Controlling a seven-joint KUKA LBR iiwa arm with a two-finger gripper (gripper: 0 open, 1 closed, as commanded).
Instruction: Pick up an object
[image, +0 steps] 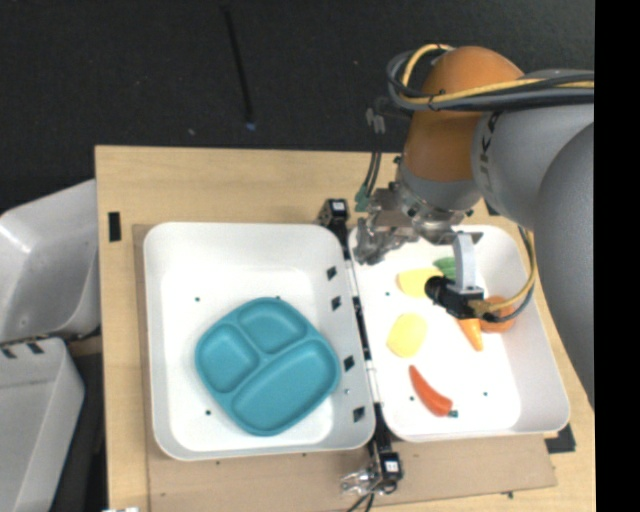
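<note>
A single fixed camera looks down from above at a slant, set far enough back to take in the whole wooden desk (230, 180) with its left bin (170, 260) and right bin (520, 400) side by side, plus dark floor beyond the far edge. The near desk edge runs along the bottom of the frame and the far edge lies toward the top, so the lens faces forward and downward across the bins. The arm (500, 130) enters from the right and looms large in the upper right, close to the lens and covering the right bin's far corner.
</note>
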